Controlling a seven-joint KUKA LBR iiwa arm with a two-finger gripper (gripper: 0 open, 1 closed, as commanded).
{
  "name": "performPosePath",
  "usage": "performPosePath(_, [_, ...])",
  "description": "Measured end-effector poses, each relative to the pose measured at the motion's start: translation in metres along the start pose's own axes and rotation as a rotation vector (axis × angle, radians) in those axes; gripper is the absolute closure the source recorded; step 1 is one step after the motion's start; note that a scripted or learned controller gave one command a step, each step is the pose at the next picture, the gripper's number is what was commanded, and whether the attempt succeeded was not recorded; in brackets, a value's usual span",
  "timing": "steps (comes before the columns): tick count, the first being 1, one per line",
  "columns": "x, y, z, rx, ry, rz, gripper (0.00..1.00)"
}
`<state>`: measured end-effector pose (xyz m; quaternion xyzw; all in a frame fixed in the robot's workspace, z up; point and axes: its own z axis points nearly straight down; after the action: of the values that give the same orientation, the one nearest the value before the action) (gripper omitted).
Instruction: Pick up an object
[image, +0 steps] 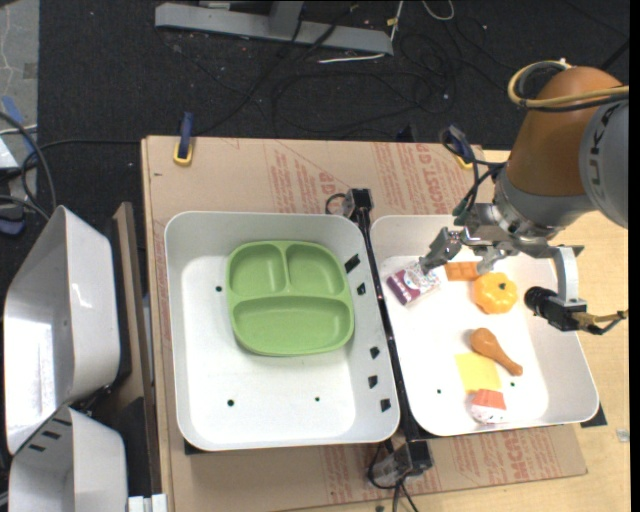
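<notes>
Your gripper (458, 252) hovers over the right bin (560, 400), fingers spread and holding nothing, beside the purple packet (410, 284).

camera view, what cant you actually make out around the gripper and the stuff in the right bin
- Gripper: whether it grips anything is too small and cluttered to judge.
- Purple-and-white packet: label too small to read.
- Small orange block: partly covered by the gripper body.
- Arm: cut off by the frame's right edge.
- Pink-and-white item: too small to identify.
</notes>
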<state>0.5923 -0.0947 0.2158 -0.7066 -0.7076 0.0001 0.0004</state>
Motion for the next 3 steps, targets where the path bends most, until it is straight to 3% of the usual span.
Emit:
performPosePath(1, [0.122, -0.006, 0.025, 0.002, 0.004, -0.012, 0.00])
performPosePath(2, [0.120, 0.029, -0.223, -0.022, -0.001, -0.004, 0.00])
performPosePath(3, [0.168, -0.053, -0.165, 0.008, 0.000, -0.007, 0.00])
